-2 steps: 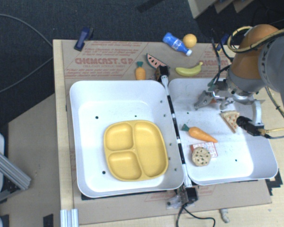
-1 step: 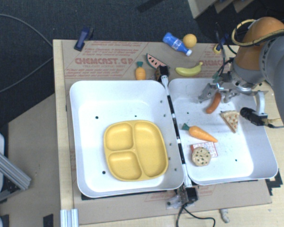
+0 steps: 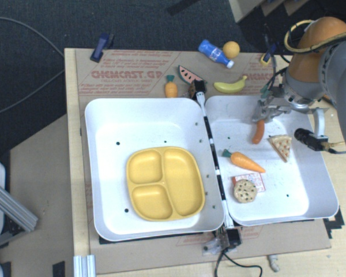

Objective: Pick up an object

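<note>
Left bin (image 3: 104,131): yellow divided tray (image 3: 164,183). Right bin (image 3: 311,195): sausage (image 3: 258,131), carrot (image 3: 245,161), cookie (image 3: 244,190), sandwich wedge (image 3: 282,147). Gripper (image 3: 266,112) above sausage; jaw state unreadable.

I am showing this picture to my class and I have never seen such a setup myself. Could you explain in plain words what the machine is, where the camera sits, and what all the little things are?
It is one photo from a camera fixed above a bench, looking down at a slant. The grey and orange machine at the right is a robot arm. Its gripper hangs over the right white bin, just above a toy sausage. I cannot tell whether it grips anything. That bin also holds a toy carrot, a pizza slice and a cookie. The left white bin holds a yellow divided plate. Behind the bins, on the board, lie a banana, a small bottle, an orange ball, a watermelon slice and a small carrot-like toy.
</note>
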